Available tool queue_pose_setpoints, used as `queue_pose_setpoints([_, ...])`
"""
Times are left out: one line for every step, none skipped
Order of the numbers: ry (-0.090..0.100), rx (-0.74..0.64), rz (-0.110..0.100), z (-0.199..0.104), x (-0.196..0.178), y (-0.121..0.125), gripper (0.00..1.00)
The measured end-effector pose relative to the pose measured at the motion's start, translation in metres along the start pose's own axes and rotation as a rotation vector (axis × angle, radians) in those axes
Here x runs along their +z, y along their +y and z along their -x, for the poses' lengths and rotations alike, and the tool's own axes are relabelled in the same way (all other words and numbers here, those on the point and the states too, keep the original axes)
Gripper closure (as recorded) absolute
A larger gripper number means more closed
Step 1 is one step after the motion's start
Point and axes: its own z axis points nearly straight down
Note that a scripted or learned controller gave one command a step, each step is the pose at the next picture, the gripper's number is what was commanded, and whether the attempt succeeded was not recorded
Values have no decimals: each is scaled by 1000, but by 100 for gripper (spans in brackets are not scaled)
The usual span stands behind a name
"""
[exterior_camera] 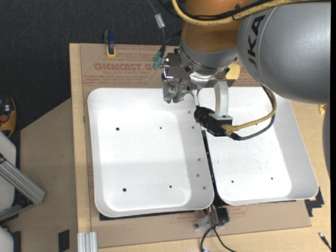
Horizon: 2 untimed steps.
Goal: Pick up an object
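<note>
You see no graspable object in the left bin, whose white floor shows just small dark dots. The gripper hangs over that bin's far right corner; whether it is apart or together you cannot tell. The right bin sits on brown board.

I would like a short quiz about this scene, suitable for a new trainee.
1. True or false: the gripper is above the far edge of the left bin.
2. What colour is the clamp at the board's far edge? A) red B) blue and yellow C) green
3. Fill in: the band above the wrist is ____.

Key: 1 true; 2 B; 3 orange.
</note>
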Motion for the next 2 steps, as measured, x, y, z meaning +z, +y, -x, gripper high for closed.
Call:
queue_pose_setpoints([-2,-5,-15,-66,93,24,100])
queue_pose_setpoints([-1,4,2,-28,23,38,100])
